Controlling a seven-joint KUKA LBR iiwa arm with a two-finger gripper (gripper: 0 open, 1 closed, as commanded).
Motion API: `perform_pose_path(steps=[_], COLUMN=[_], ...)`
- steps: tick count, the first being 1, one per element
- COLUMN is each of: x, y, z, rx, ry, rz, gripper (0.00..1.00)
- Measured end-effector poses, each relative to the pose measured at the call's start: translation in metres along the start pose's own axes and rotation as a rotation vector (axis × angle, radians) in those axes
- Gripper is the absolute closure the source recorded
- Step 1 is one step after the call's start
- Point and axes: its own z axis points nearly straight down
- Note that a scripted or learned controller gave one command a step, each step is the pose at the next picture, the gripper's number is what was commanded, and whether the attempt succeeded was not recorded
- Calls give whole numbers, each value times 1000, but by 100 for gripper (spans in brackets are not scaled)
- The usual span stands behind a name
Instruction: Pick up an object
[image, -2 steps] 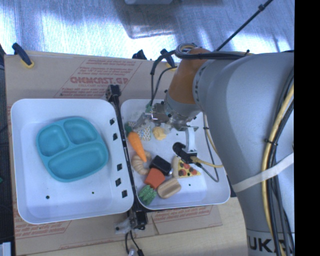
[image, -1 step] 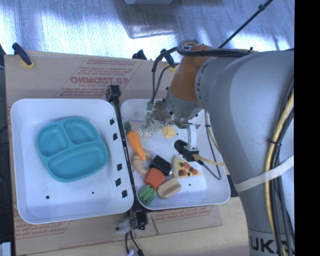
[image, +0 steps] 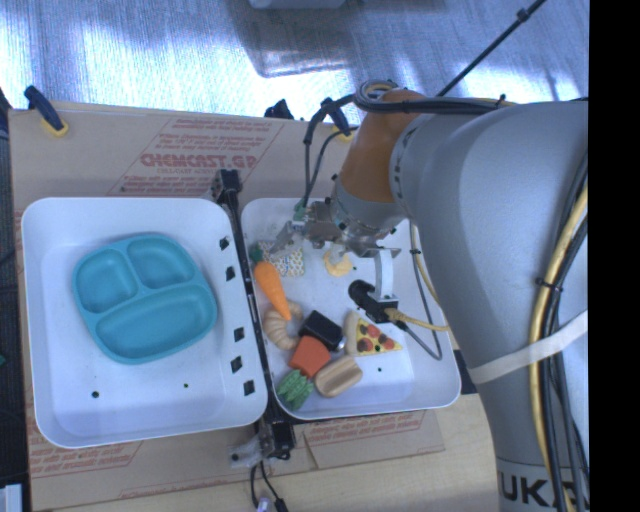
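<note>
Brown cardboard covers the table under two white bins side by side. Left bin holds a blue divided plate, flat, toward its back half. Right bin holds toy food: carrot near the left wall, pointing along it; a speckled piece just behind the carrot; a yellow piece near the bin's middle; pizza slice toward the right; black block touching an orange-red block; tan bread roll and a green piece at the front edge; a pale ring-shaped piece below the carrot. Grey arm with orange band reaches in from the right. Tool sits low over the back of the right bin, just above the speckled and yellow pieces. Fingers blurred against the clutter, cannot tell if apart or together. Nothing seen between them.
</note>
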Motion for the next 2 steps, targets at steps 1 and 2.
perform_pose_path(steps=[1, 2], x=[-1, 5], y=[-15, 7], z=[13, 14], rx=[1, 9], ry=[1, 3], rz=[56, 489], gripper=[0, 0])
